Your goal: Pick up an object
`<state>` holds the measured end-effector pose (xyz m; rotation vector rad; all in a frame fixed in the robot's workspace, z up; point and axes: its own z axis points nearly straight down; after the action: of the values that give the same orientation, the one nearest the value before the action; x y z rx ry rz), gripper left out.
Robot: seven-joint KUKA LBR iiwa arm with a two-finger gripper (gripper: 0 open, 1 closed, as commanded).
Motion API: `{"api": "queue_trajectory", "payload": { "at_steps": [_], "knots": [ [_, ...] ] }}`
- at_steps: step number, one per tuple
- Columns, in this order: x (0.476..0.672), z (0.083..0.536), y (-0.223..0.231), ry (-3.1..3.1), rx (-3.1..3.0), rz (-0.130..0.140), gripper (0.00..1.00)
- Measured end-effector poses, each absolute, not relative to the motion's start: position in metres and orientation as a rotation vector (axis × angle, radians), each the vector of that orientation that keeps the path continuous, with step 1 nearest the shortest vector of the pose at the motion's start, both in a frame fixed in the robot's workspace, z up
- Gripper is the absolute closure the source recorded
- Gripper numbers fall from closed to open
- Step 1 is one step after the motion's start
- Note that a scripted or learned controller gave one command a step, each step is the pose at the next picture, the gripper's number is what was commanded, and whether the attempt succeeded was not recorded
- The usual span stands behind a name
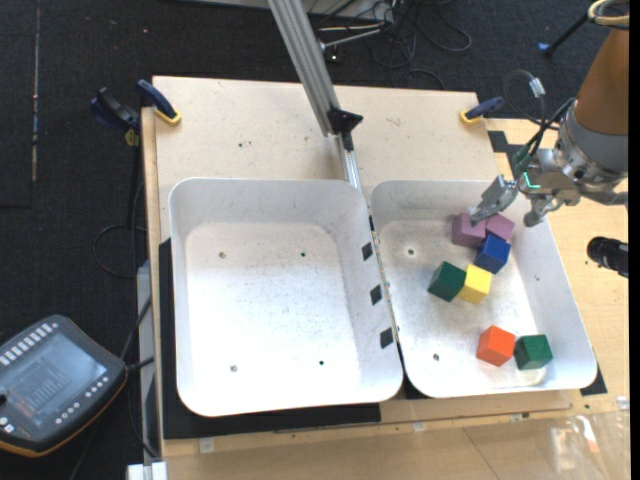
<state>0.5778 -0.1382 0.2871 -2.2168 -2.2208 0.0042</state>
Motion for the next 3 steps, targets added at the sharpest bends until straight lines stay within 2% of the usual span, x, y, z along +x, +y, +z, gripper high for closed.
{"api": "queue_trajectory", "payload": {
  "at_steps": [1,3],
  "knots": [
    [0.578,0.29,-0.138,-2.222,-2.221,0.0,0.0],
    [0.573,0.167,-0.127,-2.217,-2.218,0.006,0.0]
  ]
}}
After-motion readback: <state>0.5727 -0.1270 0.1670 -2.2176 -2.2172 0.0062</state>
